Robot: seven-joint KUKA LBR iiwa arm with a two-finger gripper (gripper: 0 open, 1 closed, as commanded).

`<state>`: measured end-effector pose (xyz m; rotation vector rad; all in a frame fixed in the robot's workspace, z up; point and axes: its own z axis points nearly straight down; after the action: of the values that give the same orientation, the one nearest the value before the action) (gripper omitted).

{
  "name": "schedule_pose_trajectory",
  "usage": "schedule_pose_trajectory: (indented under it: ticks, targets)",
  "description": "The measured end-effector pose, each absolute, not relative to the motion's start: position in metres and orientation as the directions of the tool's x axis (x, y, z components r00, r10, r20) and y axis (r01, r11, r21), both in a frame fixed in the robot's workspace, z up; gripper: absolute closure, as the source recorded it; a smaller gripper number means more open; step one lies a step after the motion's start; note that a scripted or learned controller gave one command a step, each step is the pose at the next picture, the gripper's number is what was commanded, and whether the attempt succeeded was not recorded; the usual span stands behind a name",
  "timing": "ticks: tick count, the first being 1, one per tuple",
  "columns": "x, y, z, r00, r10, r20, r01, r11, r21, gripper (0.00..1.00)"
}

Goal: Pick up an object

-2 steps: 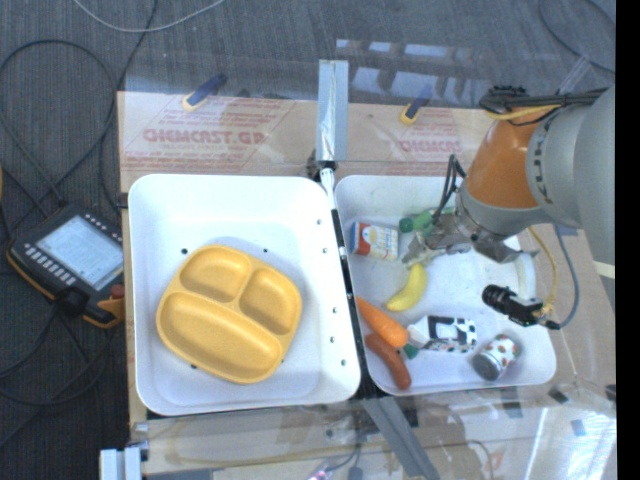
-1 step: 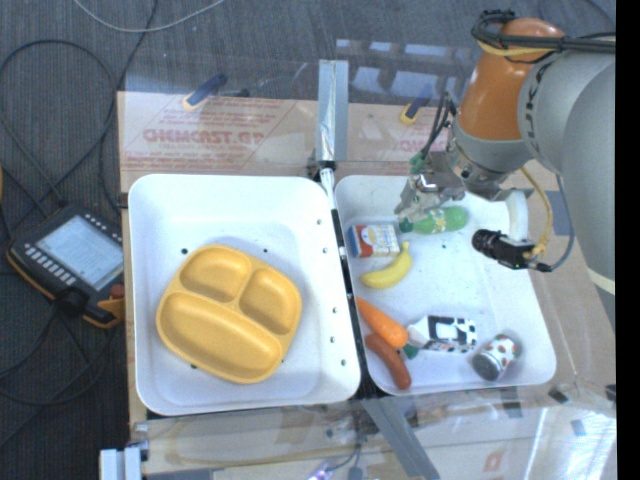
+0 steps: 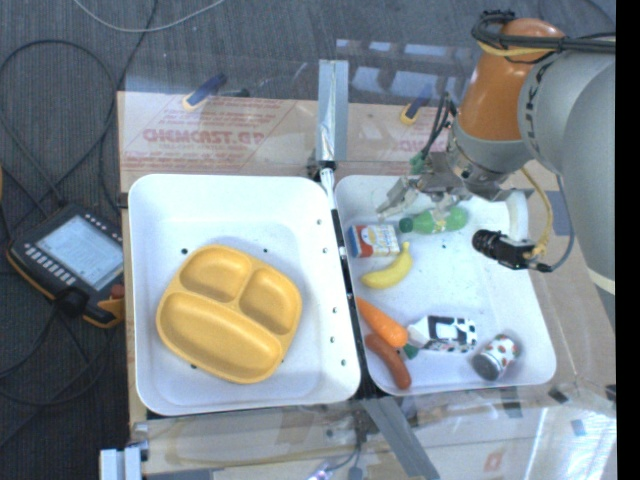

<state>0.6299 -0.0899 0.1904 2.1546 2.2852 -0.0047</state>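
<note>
Gripper (image 3: 412,200) spread wide, empty, hung just up-left of green bottle (image 3: 437,221). Bottle long axis ran left-right, likely nearest target. Banana (image 3: 388,269) lay below-left of bottle.

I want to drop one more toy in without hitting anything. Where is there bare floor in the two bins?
Left bin: a wide bare strip between the yellow plate and the far wall. Right bin: a patch between banana, cow-print carton and right wall. Crowded along its left and near edges, and by the gripper.
</note>
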Motion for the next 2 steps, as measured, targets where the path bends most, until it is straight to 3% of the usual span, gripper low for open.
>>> schedule_pose_trajectory:
  ticks: [1,2]
  targets:
    - [0.632,-0.106,0.105,-0.183,0.983,-0.005,0.983,0.183,0.017,0.00]
    - [0.611,-0.102,0.100,-0.311,0.950,-0.017,0.950,0.312,0.033,0.00]
